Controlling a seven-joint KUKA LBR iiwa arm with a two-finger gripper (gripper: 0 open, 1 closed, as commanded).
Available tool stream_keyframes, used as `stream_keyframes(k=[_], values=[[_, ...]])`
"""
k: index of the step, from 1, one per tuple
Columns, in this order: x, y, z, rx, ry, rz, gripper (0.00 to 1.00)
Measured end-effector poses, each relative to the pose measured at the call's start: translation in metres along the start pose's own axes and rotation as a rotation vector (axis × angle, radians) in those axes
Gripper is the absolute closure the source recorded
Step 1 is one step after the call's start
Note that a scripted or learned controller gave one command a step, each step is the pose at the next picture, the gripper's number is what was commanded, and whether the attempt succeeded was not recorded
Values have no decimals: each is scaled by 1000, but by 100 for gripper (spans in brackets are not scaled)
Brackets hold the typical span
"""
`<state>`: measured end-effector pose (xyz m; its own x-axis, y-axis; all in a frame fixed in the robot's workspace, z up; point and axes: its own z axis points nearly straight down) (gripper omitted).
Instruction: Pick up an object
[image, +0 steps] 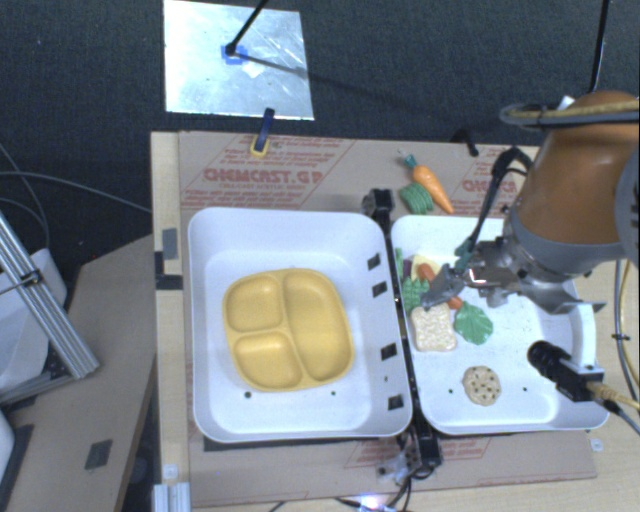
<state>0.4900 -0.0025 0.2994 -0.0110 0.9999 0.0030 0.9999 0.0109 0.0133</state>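
Toy food pieces, among them a cracker (434, 328), green leaf (473, 323) and cookie (482, 384), lie in the right bin (570, 415). Gripper (440, 291) hangs above the cracker; finger state cannot be told. Yellow divided plate (287, 328) lies in the left bin (215, 235).

Bench (300, 165) (cardboard-topped): two white bins (290, 240) side by side, toy carrot (432, 182) behind
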Motion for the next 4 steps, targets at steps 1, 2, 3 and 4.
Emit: stream_keyframes(k=[1,2,3,4], values=[[-39,25,122,21,-5,13,0],[5,8,7,1,0,1,0],[2,8,2,7,-3,2,100],[31,-3,6,13,-2,4,100]])
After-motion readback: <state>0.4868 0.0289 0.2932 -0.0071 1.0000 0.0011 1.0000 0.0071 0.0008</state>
